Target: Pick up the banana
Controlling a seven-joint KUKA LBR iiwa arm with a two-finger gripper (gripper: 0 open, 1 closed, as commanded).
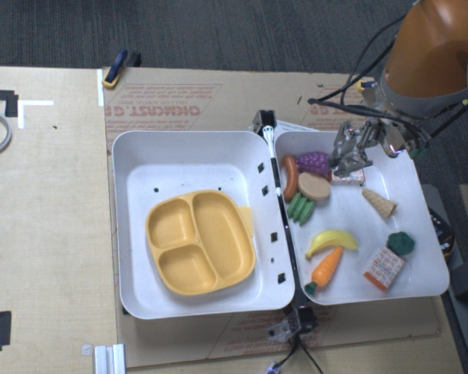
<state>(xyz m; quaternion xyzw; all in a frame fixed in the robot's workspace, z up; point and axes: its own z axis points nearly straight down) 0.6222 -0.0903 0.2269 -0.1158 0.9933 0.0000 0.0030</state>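
- Your gripper (351, 156) hangs over the back part of the right bin (421, 201). It is just beside the purple grapes (314, 161).
- You cannot tell if it is apart or together.
- The banana (331, 241) lies in the right bin, near the front. Nothing is holding it. It is well apart from your gripper.
- An orange carrot (325, 269) lies just in front of the banana, touching it.
- You can also see a sausage (290, 178), a green veggie (300, 207), a cone (380, 202) and a small red and white box (384, 269) in that bin.
- The left bin (140, 162) holds a yellow tray (200, 241) with three parts.
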